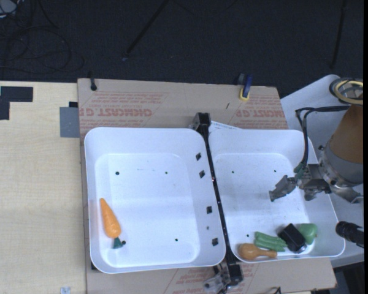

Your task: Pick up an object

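While my gripper [281, 190] hangs, fingers' state untellable, I list black block [292, 237] below, toward the right bin [257, 146] near wall

orange carrot [109, 219] in left bin, black block [292, 237], green toys [270, 241] in right bin

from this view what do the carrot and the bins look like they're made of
Carrot: probably moulded plastic or rubber, a toy; uniform smooth orange with a small dark green stub at its end.
Bins: likely thin formed plastic; plain white, rounded corners, soft sheen.
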Controlling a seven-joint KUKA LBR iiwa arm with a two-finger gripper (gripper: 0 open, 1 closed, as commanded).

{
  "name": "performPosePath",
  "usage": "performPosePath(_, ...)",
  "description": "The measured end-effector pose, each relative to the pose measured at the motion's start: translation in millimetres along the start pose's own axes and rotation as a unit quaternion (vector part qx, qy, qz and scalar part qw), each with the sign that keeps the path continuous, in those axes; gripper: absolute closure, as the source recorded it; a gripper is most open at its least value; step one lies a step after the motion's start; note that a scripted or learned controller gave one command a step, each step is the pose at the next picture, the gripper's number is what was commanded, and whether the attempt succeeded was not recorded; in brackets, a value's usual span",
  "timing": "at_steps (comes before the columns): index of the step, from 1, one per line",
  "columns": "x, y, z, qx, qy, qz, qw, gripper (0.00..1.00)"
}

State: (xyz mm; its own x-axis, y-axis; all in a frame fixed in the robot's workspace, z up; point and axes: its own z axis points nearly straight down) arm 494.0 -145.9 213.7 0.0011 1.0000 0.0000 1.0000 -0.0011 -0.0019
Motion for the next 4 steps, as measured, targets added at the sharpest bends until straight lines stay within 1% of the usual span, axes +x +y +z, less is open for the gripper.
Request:
performPosePath(1,53,29,-127,-0.007,0.000,-0.004,1.0000,0.00)
performPosePath(2,-22,41,-266,-0.009,-0.004,0.002,1.0000,0.00)
performPosePath(3,-70,103,-327,-0.004,-0.003,0.000,1.0000,0.00)
performPosePath(4,-66,102,-334,0.001,-0.001,-0.003,1.0000,1.00)
